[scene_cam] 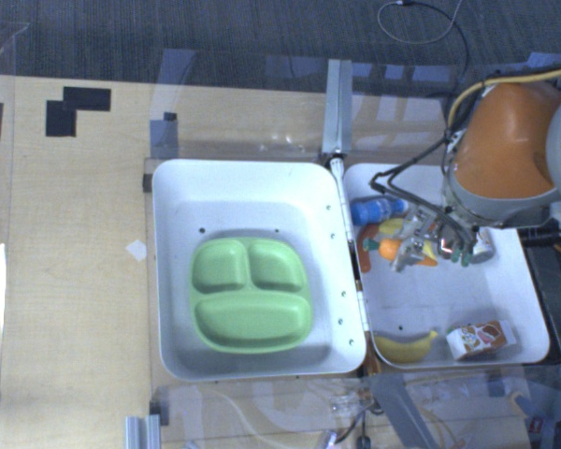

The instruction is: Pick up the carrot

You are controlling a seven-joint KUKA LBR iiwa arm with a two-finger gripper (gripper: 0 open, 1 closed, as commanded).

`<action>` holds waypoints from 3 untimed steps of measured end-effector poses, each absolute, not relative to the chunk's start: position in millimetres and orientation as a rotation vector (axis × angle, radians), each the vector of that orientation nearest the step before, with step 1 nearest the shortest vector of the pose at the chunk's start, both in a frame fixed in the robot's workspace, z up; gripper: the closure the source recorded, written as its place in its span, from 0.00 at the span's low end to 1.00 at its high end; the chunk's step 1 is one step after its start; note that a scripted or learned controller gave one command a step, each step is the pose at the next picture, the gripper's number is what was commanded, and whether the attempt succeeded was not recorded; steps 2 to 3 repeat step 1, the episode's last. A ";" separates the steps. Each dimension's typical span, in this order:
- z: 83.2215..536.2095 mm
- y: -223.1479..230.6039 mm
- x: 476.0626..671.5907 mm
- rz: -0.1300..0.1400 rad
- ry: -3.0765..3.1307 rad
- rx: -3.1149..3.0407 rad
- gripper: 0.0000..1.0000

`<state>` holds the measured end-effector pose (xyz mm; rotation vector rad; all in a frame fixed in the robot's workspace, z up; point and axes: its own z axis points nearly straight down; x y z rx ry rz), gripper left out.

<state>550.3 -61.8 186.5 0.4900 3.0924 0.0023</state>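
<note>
The carrot (389, 247) is a small orange piece lying in the right bin (524, 279), near the bin's left wall. Just above it sits a blue object (368, 210) with a yellow piece beside it. My gripper (432, 246) hangs low over the bin, right beside the carrot on its right, and covers part of it. The arm's orange band (505, 143) stands above the gripper and hides the back of the bin.
A green divided plate (251, 294) lies in the left bin (178, 204). A banana (404, 346) rests at the right bin's front edge, with a brown and white carton (477, 339) to its right. Cables run behind the bins.
</note>
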 end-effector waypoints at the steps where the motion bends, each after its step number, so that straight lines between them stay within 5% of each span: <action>1: 97.5 -92.2 566.5 0.001 3.135 0.022 1.00; 3: 97.5 -92.2 566.5 0.001 3.135 0.022 1.00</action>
